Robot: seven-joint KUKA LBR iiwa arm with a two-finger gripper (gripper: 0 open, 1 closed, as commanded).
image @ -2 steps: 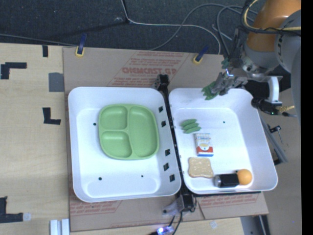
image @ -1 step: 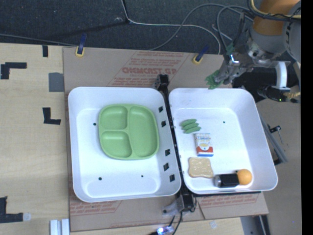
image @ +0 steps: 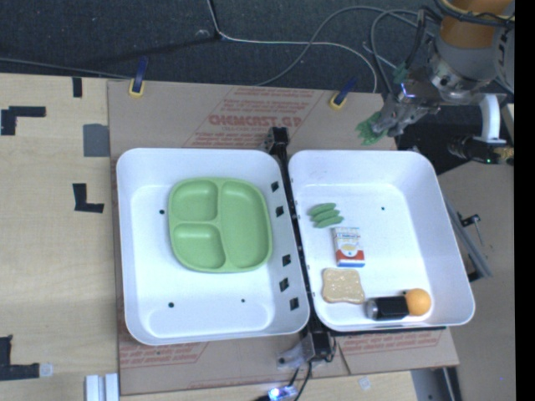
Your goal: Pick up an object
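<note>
My gripper (image: 386,124) hangs over the bench just past the right bin's (image: 418,167) far edge, at the upper right. A small green leafy object (image: 369,130) sits between its fingertips, and the fingers are closed on it. In the right bin lie a green pea pod (image: 324,215), a small white and red box (image: 349,246), a slice of toast (image: 343,286), a black object (image: 385,308) and an orange ball (image: 417,302) touching it.
The left bin (image: 138,224) holds a green divided plate (image: 221,224). Cables (image: 351,23) trail across the dark surface behind the bench. Yellow clamps (image: 340,98) pin the cardboard sheet at its far edge.
</note>
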